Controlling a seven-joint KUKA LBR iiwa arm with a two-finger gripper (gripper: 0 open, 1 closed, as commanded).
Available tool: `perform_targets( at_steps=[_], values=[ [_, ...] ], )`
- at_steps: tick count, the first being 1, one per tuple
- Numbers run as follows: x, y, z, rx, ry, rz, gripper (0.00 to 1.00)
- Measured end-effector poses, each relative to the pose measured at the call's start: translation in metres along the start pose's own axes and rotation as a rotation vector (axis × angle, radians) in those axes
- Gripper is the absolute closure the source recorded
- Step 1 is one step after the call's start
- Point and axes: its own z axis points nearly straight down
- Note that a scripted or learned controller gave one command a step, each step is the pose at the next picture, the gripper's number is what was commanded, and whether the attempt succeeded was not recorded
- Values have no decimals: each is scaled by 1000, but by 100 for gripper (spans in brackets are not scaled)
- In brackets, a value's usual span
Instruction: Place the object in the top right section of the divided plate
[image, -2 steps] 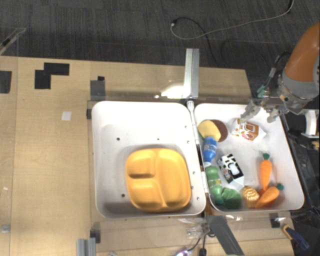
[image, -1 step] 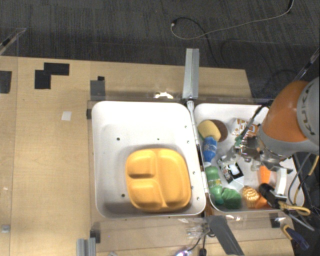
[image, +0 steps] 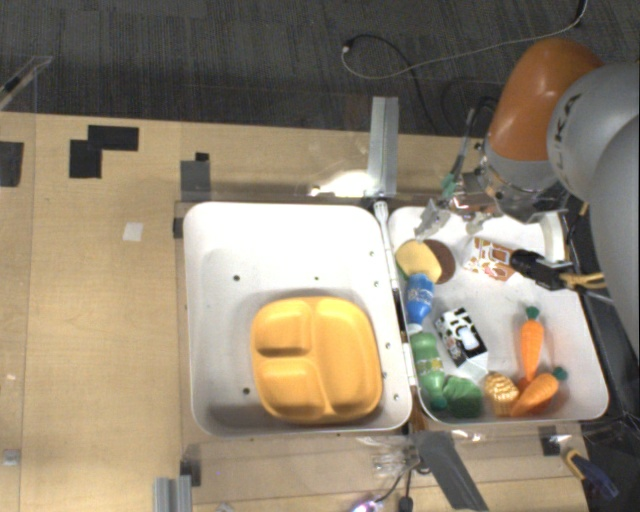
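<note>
hovering over right bin (image: 590, 395), pincer (image: 447, 205) state unclear; yellow divided plate (image: 316, 356) left.

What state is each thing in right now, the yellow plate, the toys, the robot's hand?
Divided plate: lying flat in left bin, sections bare.
Two carrots: lying in right bin.
Blue bottle: lying against the divider.
Gripper: over right bin's far corner, grasp unclear.

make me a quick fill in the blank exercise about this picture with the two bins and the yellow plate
1. The yellow divided plate lies in the ____ bin.
2. The two toy carrots lie in the ____ bin.
3. The band above the arm's wrist is coloured ____.
4. The gripper is above the right bin's ____ edge.

Missing words: left; right; orange; far
</note>
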Motion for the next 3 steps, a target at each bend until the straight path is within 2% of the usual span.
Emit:
perform_targets(
  at_steps=[1,2,3],
  values=[
    [14,-54,1,2,1,-287,0],
    [112,-124,1,3,2,-453,0],
    [163,-75,-125,-1,0,-536,0]
  ],
)
